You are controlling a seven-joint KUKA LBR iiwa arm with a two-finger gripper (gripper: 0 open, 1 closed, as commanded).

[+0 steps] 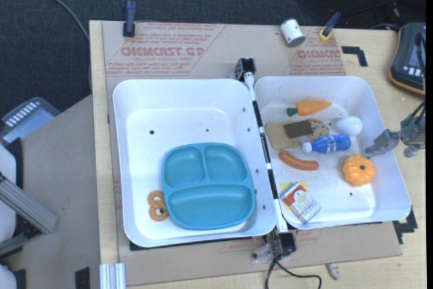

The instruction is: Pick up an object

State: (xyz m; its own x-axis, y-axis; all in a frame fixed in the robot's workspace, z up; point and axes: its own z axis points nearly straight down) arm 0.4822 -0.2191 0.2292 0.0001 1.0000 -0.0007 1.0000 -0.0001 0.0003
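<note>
arm: reaching in low from the right edge | gripper: hanging near that edge, fingertips pointing left

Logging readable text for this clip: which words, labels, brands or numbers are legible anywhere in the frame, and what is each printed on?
"CHEMCAST G.P." in red, on the brown board behind the left bin; the smaller red lines under it are too blurred to read.
A partial red print, probably the same brand, on the board behind the right bin; cut off and unreadable.
Small carton in the right bin: printed front, too small to read.
Blue bottle: label not legible.
</note>
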